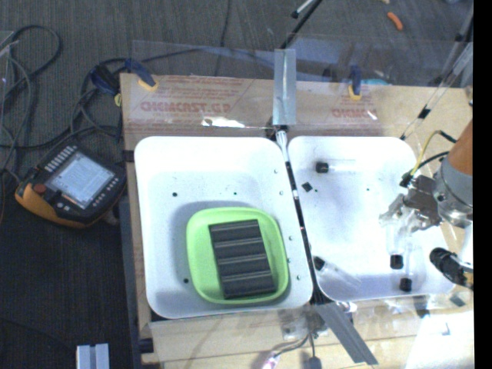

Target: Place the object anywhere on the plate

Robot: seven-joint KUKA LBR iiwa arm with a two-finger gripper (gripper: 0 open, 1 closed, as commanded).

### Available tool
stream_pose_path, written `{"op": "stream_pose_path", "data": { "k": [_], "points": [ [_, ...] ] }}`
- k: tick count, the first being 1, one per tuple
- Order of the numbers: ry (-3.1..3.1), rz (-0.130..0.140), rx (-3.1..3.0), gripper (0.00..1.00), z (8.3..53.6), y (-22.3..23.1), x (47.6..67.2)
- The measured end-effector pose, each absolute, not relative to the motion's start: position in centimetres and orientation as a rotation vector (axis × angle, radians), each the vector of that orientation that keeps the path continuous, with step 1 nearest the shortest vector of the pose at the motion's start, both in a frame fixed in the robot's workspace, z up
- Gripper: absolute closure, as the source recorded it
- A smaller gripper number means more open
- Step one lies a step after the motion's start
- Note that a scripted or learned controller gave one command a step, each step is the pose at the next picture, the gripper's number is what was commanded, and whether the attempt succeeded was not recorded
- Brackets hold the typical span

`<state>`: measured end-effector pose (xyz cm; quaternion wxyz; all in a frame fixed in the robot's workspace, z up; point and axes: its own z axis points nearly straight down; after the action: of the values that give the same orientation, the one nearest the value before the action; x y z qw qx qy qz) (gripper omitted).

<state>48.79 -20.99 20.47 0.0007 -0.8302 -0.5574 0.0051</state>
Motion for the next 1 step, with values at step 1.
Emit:
{"op": "stream_pose_path", "data": {
  "k": [1],
  "points": [
    [-1.75, 0.016, -2.608, 0.0, 20.48, -21.01, 48.79]
  ]
}}
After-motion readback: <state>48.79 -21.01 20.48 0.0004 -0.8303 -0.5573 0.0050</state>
